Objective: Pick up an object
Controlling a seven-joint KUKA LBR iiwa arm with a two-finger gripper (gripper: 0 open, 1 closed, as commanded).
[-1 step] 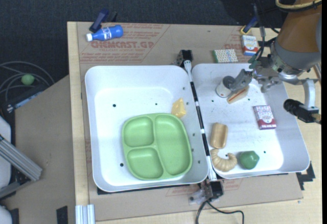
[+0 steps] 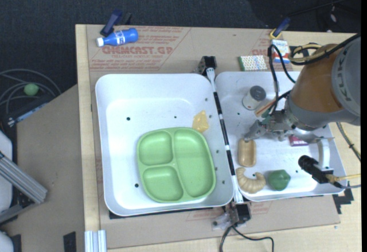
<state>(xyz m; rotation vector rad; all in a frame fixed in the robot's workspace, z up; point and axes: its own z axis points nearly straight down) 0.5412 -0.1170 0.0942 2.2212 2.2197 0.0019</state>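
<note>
White bins sat side by side on the bench. We saw the arm (image 2: 321, 87) over the right bin (image 2: 229, 81), its gripper (image 2: 269, 127) low near that bin's middle; whether the fingers were spread or pinched, we could not tell. We judged it might shove the bread (image 2: 247, 152) aside. The left bin (image 2: 114, 87) held a green tray (image 2: 174, 163) towards its front and a yellow bit (image 2: 200, 121) by its right wall. Along the right bin's front edge lay a croissant (image 2: 250, 180) and a green lump (image 2: 278, 179).

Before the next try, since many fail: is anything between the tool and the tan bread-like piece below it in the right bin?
Nothing visible. The tool sits just above the tan piece, with bare bin floor between them. The croissant and green object lie beyond it.
</note>
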